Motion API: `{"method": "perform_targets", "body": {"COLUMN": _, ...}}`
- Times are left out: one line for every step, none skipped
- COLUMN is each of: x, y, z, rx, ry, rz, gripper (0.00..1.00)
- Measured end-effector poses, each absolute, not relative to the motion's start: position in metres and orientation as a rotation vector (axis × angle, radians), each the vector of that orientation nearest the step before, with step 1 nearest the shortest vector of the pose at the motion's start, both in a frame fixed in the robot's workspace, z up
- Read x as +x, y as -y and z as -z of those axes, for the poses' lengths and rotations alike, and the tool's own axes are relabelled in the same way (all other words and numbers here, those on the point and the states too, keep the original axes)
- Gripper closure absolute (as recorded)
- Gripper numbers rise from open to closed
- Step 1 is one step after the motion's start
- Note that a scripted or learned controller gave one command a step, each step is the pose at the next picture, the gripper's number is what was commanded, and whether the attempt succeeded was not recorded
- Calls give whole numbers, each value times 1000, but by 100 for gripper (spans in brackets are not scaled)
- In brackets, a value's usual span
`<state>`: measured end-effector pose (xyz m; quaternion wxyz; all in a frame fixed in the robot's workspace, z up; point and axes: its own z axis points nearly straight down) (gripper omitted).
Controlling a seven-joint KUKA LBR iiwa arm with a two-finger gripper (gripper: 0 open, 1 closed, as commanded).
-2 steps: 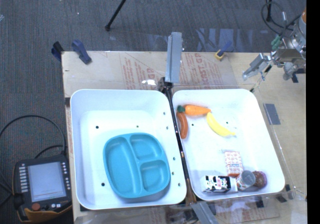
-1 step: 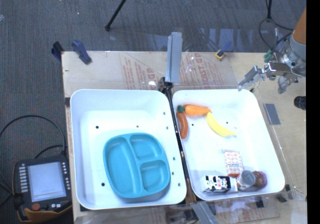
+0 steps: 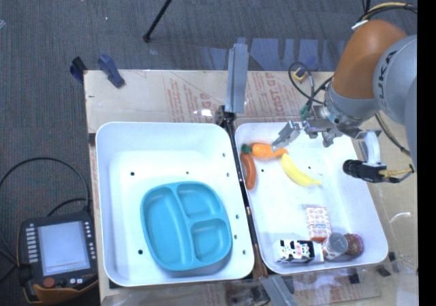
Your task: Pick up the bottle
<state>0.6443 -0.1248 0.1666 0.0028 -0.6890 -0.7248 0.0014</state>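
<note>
Bottle (image 3: 335, 245) label unreadable; wrist hides jaws.

A: Two bins side by side on the bench. Left bin (image 3: 116, 161) holds a divided plate (image 3: 185, 226), toward its near side.

B: And the right bin (image 3: 354, 195)?

A: Carrot (image 3: 264, 150) at the far left corner, sausage (image 3: 249, 170) just nearer along the left wall. Banana (image 3: 298, 171) right of both, toward the middle. Gripper (image 3: 294, 131) sits above the far edge, just behind the carrot and banana.

B: Near side?

A: Carton (image 3: 298, 251) lying along the near wall. Bottle (image 3: 343, 245) just right of it, at the near right corner. A small packet (image 3: 317, 219) just behind both, touching or nearly so.

B: Outside the bins?

A: Pendant (image 3: 61, 251) on the floor, left of the bench.
</note>
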Motion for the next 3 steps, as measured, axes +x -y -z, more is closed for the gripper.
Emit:
{"method": "perform_targets", "body": {"x": 634, "y": 172, "z": -84, "rx": -2315, "ry": 2115, "rz": -4, "gripper": 0}}
{"method": "perform_targets", "body": {"x": 565, "y": 188, "z": -86, "rx": -2823, "ry": 1345, "rz": 6, "gripper": 0}}
{"method": "perform_targets", "body": {"x": 564, "y": 190, "z": -92, "rx": -2822, "ry": 1344, "rz": -6, "gripper": 100}}
